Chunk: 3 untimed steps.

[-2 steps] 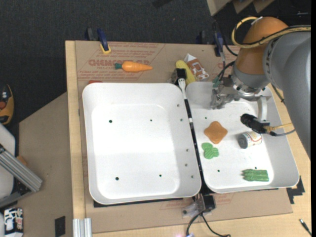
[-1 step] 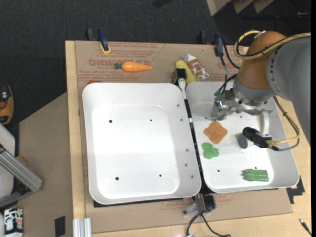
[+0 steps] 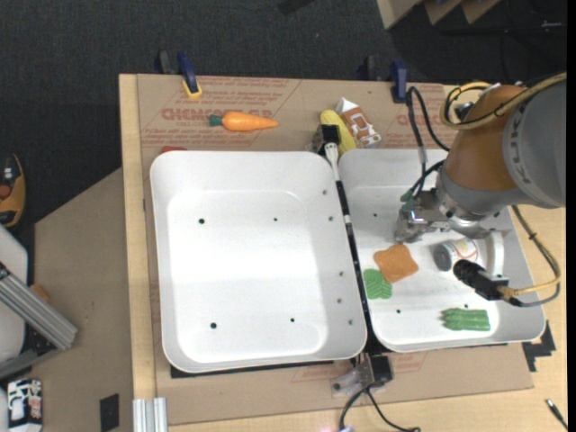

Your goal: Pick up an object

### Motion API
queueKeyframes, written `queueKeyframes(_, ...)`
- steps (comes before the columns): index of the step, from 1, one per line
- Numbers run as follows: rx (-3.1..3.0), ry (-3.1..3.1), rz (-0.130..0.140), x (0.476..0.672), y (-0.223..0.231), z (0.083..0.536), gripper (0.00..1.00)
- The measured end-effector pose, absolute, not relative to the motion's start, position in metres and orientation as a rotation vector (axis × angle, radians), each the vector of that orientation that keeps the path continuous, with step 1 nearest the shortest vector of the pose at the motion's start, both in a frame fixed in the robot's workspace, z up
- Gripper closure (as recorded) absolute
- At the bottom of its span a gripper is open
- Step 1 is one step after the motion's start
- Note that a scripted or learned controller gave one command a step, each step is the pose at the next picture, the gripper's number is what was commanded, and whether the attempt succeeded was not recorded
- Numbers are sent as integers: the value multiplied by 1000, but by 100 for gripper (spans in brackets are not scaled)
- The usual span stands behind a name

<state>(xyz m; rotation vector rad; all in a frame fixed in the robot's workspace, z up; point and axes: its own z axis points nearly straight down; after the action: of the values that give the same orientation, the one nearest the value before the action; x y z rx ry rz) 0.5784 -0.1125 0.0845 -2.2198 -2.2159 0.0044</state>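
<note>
I have the arm (image 3: 504, 151) over the right bin (image 3: 396, 331), claw (image 3: 416, 219) low, just above the orange piece (image 3: 395, 263); can't tell the claw's state. Green leaf (image 3: 377, 284) touches that piece below-left. Risk, my guess: a blind close clips both or slips off.

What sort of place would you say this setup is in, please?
Probably a robotics lab: a robot arm reaches over two white bins clamped on a cardboard-topped bench, with toy food such as a carrot.
</note>
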Motion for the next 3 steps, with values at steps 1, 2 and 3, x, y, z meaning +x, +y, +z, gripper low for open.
queueKeyframes(1, -2234, -2220, 0, 592, -230, 85, 100)
queueKeyframes(2, -2209, -2227, -2, 592, -114, 85, 100)
queueKeyframes(3, -2219, -2238, -16, 671, -16, 191, 100)
